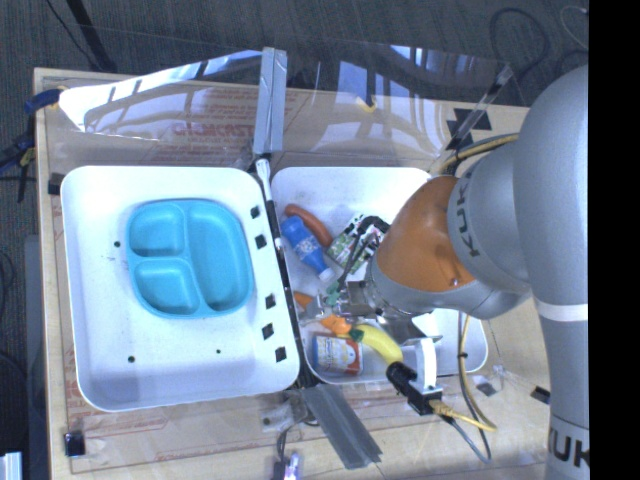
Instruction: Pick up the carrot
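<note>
An orange carrot (337, 322) lies in the right bin (330, 183) near its front, partly hidden under the wrist. A small orange tip (302, 298) pokes out by the bin's left wall. My gripper (342, 290) points down into the middle of the right bin, just above and behind the carrot, under the orange band (425, 253). Whether it touches the carrot is hidden by the wrist.
Clustered around the gripper are a blue bottle (303, 246), a reddish-orange sausage-like piece (309, 224), a yellow banana (381, 342) and a small jar (336, 354). The left bin (90, 268) holds a blue divided tray (190, 256). A divider wall separates the two bins.
</note>
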Controlling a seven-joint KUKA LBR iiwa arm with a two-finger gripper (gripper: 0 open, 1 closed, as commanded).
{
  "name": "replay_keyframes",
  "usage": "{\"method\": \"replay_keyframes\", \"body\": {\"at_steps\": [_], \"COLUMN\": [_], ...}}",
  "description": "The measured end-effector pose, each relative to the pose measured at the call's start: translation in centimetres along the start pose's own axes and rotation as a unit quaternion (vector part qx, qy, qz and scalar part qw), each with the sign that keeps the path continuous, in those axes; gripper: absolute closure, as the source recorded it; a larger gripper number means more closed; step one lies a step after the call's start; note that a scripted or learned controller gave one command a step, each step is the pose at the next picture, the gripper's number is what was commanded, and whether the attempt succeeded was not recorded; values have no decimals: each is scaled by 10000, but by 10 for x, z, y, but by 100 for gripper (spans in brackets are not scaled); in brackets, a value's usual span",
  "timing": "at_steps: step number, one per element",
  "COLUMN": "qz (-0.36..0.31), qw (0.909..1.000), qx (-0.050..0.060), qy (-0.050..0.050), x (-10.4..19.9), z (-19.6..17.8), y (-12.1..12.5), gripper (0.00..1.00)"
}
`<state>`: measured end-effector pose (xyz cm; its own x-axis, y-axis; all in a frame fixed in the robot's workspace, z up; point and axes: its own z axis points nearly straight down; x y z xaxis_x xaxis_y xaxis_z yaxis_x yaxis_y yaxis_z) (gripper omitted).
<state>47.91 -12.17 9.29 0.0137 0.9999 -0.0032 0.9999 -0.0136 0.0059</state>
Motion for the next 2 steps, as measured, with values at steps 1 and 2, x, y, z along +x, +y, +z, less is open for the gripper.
{"method": "replay_keyframes", "body": {"at_steps": [1, 2], "qz": [-42, 234], "qw": [10000, 9997], "qx": [-7, 33], "qy": [-2, 24], "x": [1, 77], "z": [-10, -112], "y": [2, 27], "gripper": [100, 100]}}
